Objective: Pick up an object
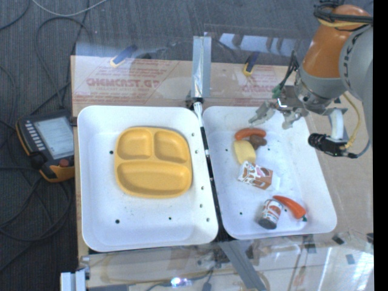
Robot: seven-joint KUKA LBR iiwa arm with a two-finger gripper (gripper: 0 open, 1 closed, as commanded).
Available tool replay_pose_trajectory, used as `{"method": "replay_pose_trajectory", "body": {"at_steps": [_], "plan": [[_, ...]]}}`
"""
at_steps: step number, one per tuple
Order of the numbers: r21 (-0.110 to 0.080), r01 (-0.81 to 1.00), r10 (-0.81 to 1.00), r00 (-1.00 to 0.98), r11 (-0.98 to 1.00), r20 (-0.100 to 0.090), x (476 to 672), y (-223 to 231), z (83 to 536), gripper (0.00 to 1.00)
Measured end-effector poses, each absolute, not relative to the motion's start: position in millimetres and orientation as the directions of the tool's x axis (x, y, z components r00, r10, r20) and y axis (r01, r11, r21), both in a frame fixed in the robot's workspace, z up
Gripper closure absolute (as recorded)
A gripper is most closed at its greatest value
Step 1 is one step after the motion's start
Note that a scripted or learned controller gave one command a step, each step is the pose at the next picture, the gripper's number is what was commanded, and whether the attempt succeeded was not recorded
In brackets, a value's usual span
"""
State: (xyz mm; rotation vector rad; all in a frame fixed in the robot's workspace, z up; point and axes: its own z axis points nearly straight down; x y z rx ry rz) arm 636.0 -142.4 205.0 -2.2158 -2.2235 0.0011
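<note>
Two white bins are sitting side by side on the bench. The left bin [91,223] is holding a yellow divided tray [153,161]. The right bin [321,214] is holding a hot dog [250,133], a yellow block [244,151], a carton [255,175], a can [271,213] and a carrot [290,205]. The gripper [279,111] is hanging spread and unloaded over the far rim, leaving open floor along the bin's right side.

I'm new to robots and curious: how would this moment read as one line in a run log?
phase: reaching | gripper: open, holding nothing, above right bin's far edge | nearest: sausage | left bin: yellow tray
</note>
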Motion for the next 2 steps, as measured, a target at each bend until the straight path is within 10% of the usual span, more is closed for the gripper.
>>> {"method": "replay_pose_trajectory", "body": {"at_steps": [1,2], "plan": [[-0.003,0.997,0.997,-0.073,0.073,0.002,518.8,-168,129,0.00],[0.012,0.990,0.990,-0.138,0.138,-0.005,563.7,-127,91,0.00]]}}
